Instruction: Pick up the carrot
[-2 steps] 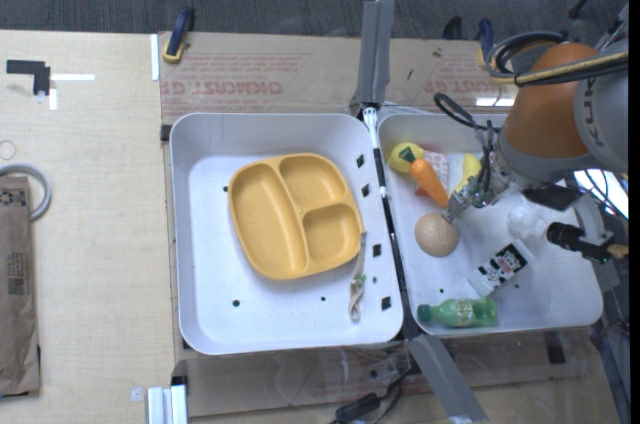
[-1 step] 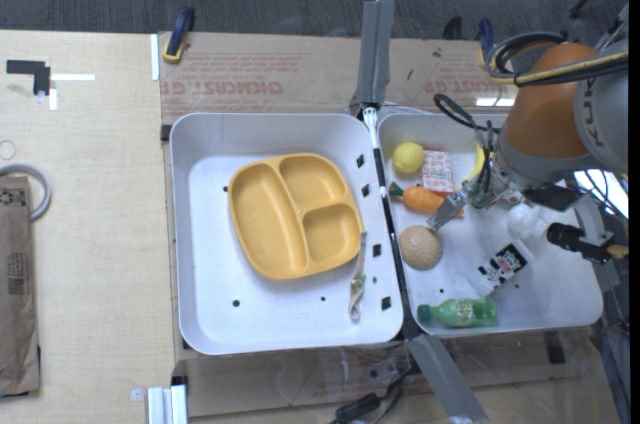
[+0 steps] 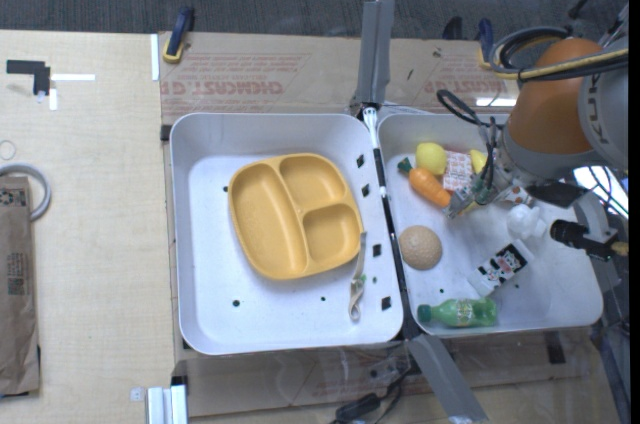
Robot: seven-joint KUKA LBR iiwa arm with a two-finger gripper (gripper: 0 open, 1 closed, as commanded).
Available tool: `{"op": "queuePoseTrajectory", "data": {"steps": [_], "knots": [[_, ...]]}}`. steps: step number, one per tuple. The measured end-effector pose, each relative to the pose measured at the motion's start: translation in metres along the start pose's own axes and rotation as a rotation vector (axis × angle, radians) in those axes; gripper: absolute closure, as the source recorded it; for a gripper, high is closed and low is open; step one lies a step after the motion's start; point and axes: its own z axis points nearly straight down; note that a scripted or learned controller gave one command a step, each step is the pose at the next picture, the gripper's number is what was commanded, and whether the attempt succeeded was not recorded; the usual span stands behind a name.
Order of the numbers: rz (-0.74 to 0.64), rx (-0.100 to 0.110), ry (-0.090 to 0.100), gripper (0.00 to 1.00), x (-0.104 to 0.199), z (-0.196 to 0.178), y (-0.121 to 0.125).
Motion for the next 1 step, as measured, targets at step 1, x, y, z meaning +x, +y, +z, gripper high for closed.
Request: {"op": "queuePoseTrajectory", "data": {"steps": [1], "knots": [[0.147,0.003,0.001,1.00,0.0245,-0.1258,0.0294]]}}
